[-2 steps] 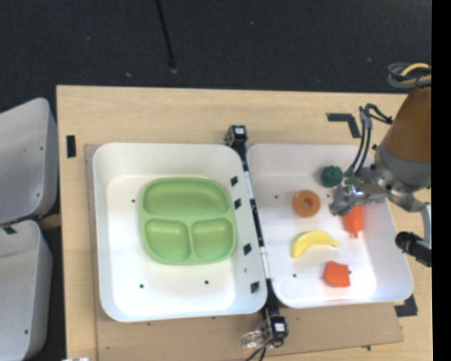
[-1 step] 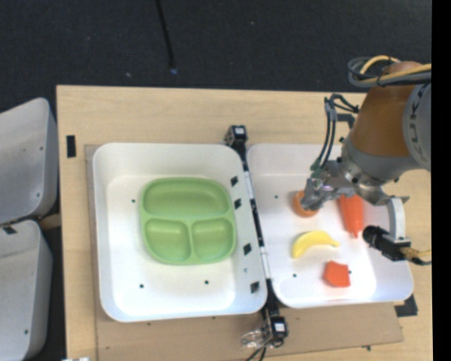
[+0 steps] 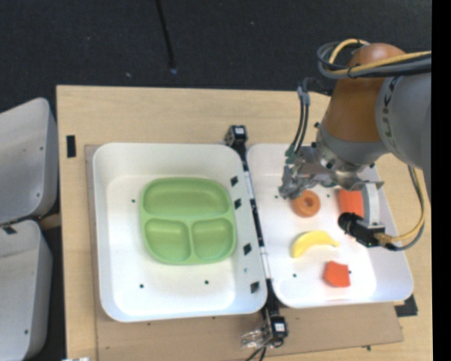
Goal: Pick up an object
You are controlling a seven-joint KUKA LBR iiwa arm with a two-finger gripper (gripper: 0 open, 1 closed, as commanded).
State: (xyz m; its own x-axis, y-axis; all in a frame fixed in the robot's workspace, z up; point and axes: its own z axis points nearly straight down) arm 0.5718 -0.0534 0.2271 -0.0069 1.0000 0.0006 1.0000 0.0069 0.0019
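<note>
The right bin holds several small items. An orange ring lies near its middle, and a yellow banana sits just below it. A red-orange chunk rests near the front, while an orange block lies to the right, partly under the arm. My gripper hangs low over the bin, just up and left of the orange ring and close to it. Nothing shows as held in it. The grey arm with its orange band covers the bin's back right part.
A green divided plate lies in the left bin. A black divider with clips runs between the two bins. A black connector with a yellow cable hangs off the arm over the right bin.
</note>
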